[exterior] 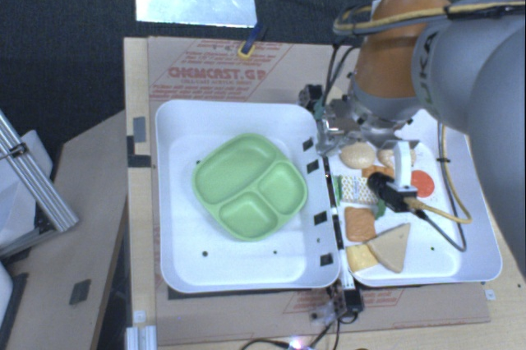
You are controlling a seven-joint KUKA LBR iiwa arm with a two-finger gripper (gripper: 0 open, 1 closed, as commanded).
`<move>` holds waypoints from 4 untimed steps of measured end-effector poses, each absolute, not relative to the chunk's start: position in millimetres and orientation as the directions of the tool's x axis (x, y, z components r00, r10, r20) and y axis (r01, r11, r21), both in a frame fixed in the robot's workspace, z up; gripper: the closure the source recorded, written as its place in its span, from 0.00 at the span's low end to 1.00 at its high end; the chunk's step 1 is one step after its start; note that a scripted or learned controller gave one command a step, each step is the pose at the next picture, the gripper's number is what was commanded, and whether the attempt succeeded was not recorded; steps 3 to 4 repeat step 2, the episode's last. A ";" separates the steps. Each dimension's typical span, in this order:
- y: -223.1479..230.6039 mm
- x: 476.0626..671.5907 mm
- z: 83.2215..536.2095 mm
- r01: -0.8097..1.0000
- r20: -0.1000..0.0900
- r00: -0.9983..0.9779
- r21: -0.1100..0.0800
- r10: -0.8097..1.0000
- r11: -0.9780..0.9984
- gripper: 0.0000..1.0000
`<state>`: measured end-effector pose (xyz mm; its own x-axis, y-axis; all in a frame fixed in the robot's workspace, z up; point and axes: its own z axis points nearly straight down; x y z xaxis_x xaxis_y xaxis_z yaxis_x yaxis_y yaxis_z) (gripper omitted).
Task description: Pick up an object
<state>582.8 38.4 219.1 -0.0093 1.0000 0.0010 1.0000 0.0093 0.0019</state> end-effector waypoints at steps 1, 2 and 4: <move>92.9 588.2 234.0 1.000 0.002 -0.009 0.003 1.000 0.009 1.00; 92.5 590.4 214.5 1.000 0.000 -0.005 0.001 1.000 0.005 1.00; 92.5 590.4 214.5 1.000 0.000 -0.005 0.001 1.000 0.005 1.00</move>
